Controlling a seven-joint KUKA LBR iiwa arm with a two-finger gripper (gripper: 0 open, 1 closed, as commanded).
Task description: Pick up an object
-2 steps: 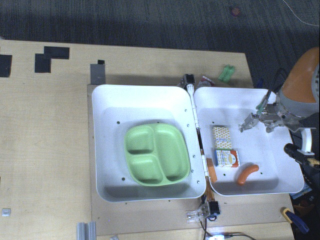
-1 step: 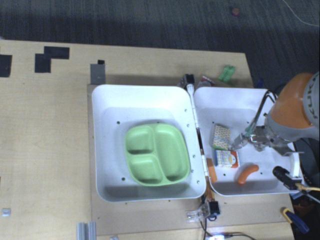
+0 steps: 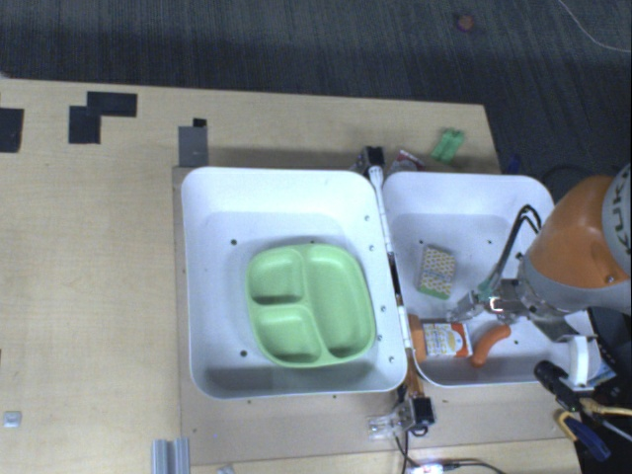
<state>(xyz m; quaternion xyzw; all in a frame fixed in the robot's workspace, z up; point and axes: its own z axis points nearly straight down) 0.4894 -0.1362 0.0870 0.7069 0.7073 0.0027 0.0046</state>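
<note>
A wooden counter carries two shallow white bins side by side, seen from above at a slant. The left bin, in the middle of the frame, holds a pale green divided plate with three compartments. The right bin sits at centre right and holds the small things worth picking: a speckled, sponge-like square near its middle, an orange-and-white packet against its lower left wall, and a short orange piece, perhaps a toy carrot, just to the right of the packet.

The grey arm with its orange band reaches in from the right edge of the frame, and the pincer hangs low over the lower part of the right bin. The picture is too blurred there to tell whether it is spread or pressed together, and nothing can be seen pinched in it.

The closest thing looks to be the orange piece, lying just below the pincer toward the bottom of the frame, its long axis slanting from lower left to upper right. The packet lies a little further to the lower left, and the square to the upper left. A short drop toward the bin's lower wall would likely meet the orange piece first.
</note>
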